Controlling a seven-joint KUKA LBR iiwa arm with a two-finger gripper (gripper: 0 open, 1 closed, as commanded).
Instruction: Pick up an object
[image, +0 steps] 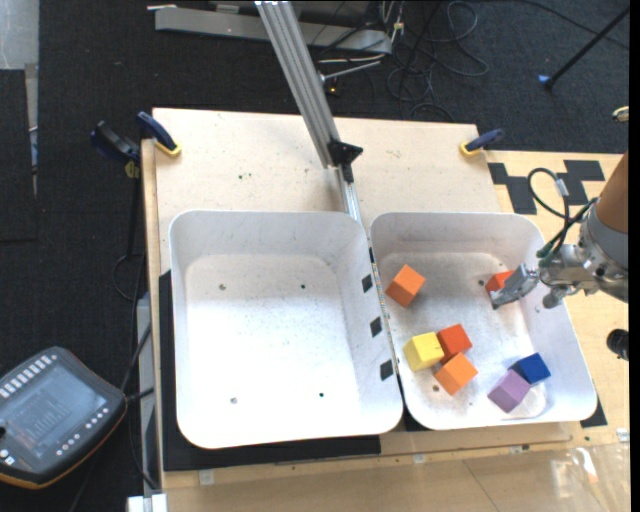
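Observation:
The right bin (560, 330) holds several small cubes. An orange cube (405, 285) lies at its left. A yellow cube (423, 351), a red-orange cube (455, 339) and another orange cube (458, 374) cluster near the middle front. A blue cube (531, 368) and a purple cube (509, 391) sit at the front right. My gripper (515, 287) reaches in from the right, low over the bin's right side. A red block (496, 282) pokes out just left of it, partly hidden by it. Whether the block is gripped cannot be seen.
The left bin (190, 300) stands beside the right one. A slanted metal bar (305, 85) runs down to the gap between the bins at the back. A teach pendant (50, 415) lies at the lower left, off the bench.

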